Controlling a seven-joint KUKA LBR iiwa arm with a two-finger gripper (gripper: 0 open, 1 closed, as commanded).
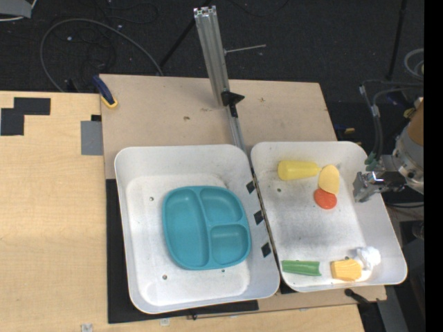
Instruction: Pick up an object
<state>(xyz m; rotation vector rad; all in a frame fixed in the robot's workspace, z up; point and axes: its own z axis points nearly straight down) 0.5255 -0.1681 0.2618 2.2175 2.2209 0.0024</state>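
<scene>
Right bin (304, 227): five loose items. Yellow oblong piece (298, 169) lies on its side near the far wall, long axis across the bin. Just beside it to the right, a paler yellow rounded piece (330, 178), tilted, touching or overlapping a small red-orange round piece (325, 199) below it. Near the front wall, a flat green strip (300, 268) lies lengthwise. Right of it, apart, a yellow-orange block (346, 270) touches a small white lump (368, 256) in the corner.
</scene>
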